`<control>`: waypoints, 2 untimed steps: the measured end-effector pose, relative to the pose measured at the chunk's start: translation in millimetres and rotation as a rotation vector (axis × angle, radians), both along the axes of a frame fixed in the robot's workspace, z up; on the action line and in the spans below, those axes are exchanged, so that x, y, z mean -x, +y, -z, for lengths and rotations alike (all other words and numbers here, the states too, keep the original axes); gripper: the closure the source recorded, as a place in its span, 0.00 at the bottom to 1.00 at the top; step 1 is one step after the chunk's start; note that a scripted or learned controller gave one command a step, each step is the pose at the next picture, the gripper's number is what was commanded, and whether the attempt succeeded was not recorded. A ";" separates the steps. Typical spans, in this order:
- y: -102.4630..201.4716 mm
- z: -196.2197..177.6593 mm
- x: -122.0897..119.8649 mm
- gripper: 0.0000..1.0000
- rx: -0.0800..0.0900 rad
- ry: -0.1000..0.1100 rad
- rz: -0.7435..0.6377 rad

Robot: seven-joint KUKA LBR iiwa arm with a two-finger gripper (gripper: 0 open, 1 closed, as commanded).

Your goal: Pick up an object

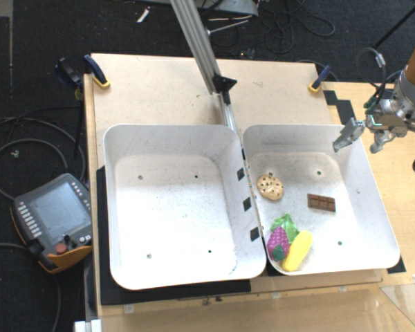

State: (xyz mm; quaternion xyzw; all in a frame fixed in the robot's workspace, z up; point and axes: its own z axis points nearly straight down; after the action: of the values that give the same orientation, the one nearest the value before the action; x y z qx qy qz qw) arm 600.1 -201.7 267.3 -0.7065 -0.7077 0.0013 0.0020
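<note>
— Where is the gripper (365, 134) just now?

— Over the far right corner of the right bin (373, 206), about level with its rim. Its two fingers stand spread apart — one (347, 135) reaches in over the bin's far wall, the other sits further right — and nothing lies between them.

— And the things to pick?

— All in the right bin. A round cookie (270, 186) with dark chips lies near the bin's left wall, roughly mid-depth. A small brown chocolate bar (321, 202) lies flat toward the middle, to the right of the cookie and a little nearer. At the near left corner sit a purple bunch of grapes (277, 240) with a green leaf and a yellow piece of corn (298, 249), touching each other.

— How do they lie relative to the gripper?

— All nearer and to the left of it. The chocolate bar is closest, though still apart; the cookie is further left; the grapes and corn are well apart from it, across the bin.

— The left bin (124, 185)?

— Beside the right one, their inner walls touching under a slanting metal bar (197, 40).
</note>
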 end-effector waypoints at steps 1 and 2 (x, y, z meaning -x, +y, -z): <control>0.3 -2.9 -0.9 0.00 0.002 -0.005 -0.002; 9.2 45.5 2.9 0.00 0.000 0.000 -0.001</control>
State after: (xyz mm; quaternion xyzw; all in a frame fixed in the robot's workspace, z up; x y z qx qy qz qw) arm 597.1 -192.5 221.8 -0.7061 -0.7081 0.0014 0.0020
